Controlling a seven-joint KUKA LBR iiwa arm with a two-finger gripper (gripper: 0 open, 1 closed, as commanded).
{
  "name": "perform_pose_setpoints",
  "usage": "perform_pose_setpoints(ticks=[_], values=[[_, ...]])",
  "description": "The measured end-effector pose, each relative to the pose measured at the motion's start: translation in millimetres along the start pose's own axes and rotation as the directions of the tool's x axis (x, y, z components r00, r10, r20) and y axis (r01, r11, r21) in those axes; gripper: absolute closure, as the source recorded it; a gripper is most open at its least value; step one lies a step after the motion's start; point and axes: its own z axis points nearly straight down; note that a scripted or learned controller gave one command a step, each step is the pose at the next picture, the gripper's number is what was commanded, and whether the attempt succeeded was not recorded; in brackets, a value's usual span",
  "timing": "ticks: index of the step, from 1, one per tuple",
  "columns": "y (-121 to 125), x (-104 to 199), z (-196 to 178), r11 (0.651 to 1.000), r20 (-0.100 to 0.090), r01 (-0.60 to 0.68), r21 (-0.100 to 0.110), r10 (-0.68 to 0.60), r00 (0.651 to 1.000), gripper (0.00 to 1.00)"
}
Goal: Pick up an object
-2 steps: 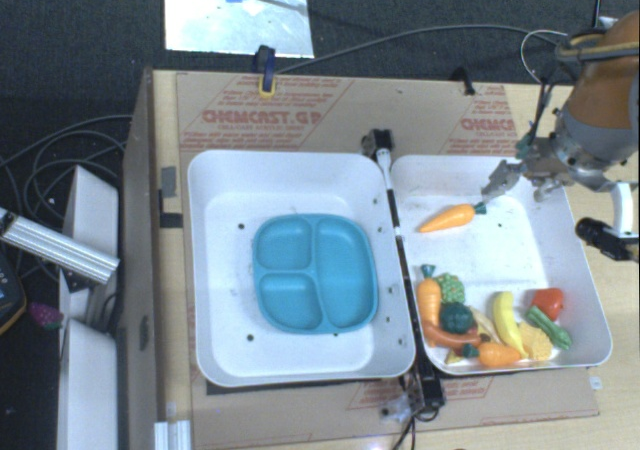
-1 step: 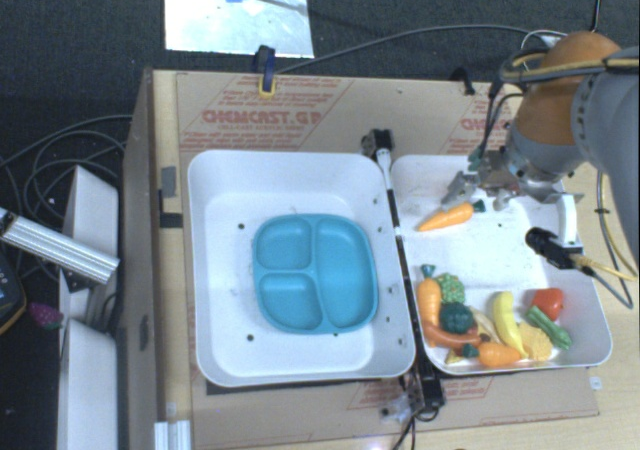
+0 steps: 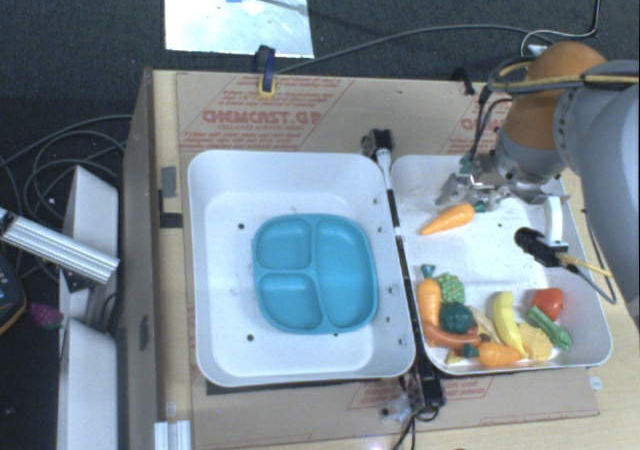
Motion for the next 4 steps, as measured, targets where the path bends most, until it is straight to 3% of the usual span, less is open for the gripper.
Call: perform_pose_setpoints(ticks=[1, 2, 3, 4], values=[[2, 0, -12, 1.0, 0.001, 0.003, -0.004, -0.003, 1.0, 1.0], [1, 0, -12, 1.0, 0.002, 0.004, -0.004, -0.004, 1.0, 0.0], [15, -72, -97, 1.0, 0.003, -0.003, -0.006, 0.003, 1.0, 0.0], [-82, -9, -135, 1.0, -0.001, -0.002, -0.002, 0.002, 1.0, 0.0]])
